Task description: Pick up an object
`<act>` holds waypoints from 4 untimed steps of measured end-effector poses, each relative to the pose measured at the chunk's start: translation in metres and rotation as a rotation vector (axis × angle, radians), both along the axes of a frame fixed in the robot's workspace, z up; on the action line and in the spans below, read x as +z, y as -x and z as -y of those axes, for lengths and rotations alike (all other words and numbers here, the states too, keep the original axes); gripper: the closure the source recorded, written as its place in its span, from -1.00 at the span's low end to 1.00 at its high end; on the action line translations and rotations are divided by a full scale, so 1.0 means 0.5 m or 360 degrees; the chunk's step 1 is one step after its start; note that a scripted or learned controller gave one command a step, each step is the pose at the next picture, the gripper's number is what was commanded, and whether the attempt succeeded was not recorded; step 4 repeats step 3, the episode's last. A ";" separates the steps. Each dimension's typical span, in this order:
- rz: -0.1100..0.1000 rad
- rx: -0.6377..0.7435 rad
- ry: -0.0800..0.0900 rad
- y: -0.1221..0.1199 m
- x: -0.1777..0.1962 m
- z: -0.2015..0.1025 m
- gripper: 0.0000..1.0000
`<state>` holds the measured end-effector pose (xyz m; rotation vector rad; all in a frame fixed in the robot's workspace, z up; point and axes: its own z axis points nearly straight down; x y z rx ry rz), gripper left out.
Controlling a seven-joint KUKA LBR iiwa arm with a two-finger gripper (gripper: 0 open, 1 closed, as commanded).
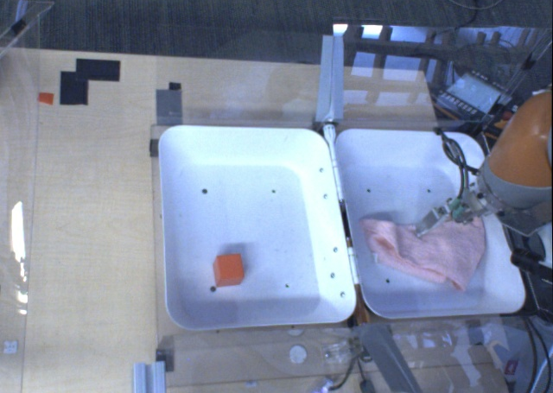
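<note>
Hovering my pincer over the pink cloth just beneath it, jaw state unclear; next I descend and pinch.

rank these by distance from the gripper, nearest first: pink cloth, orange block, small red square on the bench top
1. pink cloth, in the right bin, directly at the gripper.
2. orange block, in the left bin, toward its near-left corner.
3. small red square, on the bench at the far left, outside both bins.
</note>
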<state>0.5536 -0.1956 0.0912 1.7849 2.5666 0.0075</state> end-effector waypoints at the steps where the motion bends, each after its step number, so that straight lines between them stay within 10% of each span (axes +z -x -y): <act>1: 0.0006 0.0096 -0.0006 0.041 0.001 -0.170 -1.00; 2: 0.0001 -0.0289 -0.0010 -0.036 -0.001 -0.170 -1.00; 3: -0.0010 -0.0195 -0.0006 -0.089 0.049 -0.002 -1.00; 4: -0.0010 -0.0195 -0.0006 -0.089 0.049 -0.002 -1.00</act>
